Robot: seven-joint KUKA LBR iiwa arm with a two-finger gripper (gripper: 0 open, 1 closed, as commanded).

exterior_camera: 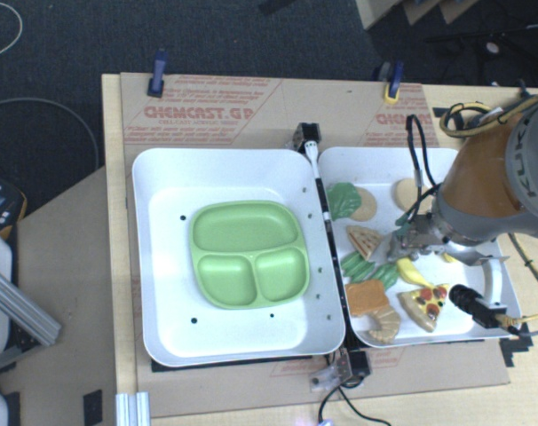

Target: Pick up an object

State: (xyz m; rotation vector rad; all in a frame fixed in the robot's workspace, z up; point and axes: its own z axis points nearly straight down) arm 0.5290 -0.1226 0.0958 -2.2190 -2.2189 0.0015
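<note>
Pale board surface [216,114] on dark blue carpet [74,25], with a blue clamp [157,74] and a yellow clamp [393,80] at the far edge. Left bin [158,193] and right bin [375,158] side by side, rims touching. Green plate [249,254], three compartments, in the middle of the left bin.

Toy foods in the right bin: leaf [344,199], cookie [366,205], wedge [365,240], banana [414,272], toast [368,297], pizza slice [424,306]. Arm [491,185] reaching in from the right and covering that bin's right side. Tan round piece [405,192] partly hidden behind a black cable [416,162].

Tool [409,240] low in the right bin, just beside the banana and near the wedge; how far open, and whether anything is gripped, impossible to tell.

Printed in red on the surface beyond the left bin: "CHEMCAST GP". Same print beyond the right bin cut off by the rim. Smaller line above too fine to read.
</note>
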